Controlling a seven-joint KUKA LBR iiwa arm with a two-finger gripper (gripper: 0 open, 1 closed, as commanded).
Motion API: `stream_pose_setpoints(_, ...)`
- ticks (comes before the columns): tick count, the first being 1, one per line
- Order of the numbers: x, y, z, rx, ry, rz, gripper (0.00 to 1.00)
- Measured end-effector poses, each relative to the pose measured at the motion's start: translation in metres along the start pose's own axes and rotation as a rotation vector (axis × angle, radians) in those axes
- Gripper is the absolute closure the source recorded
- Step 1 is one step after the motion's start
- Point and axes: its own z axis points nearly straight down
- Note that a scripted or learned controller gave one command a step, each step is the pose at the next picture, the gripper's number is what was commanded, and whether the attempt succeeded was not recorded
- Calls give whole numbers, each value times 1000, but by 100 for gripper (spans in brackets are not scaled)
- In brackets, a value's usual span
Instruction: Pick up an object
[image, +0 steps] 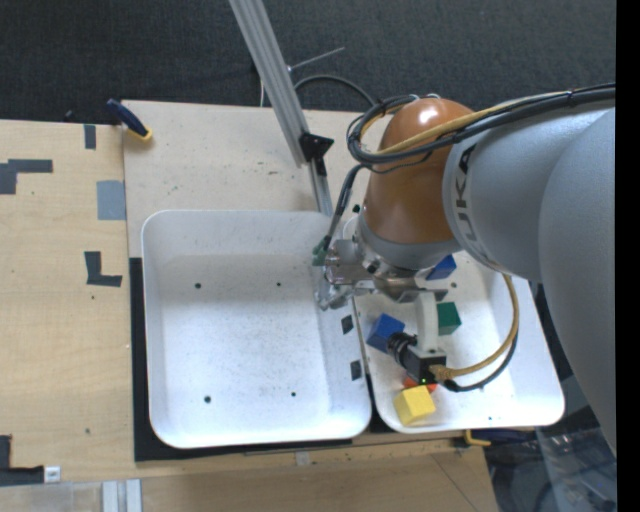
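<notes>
Pale wooden tabletop (60, 300) bears two white bins (240, 330); dark floor behind. End effector (335, 285): grip state cannot be told.

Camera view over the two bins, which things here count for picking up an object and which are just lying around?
For the job:
- yellow block
- blue block
- green block
- right bin holding them
- gripper, low at the bins' shared edge

Lying about:
- left bin
- blue and yellow clamp
- grey tape patches
</notes>
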Motion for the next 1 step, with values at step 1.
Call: stream_pose_setpoints(1, -3, 1, 1, 0, -2, 5, 0)
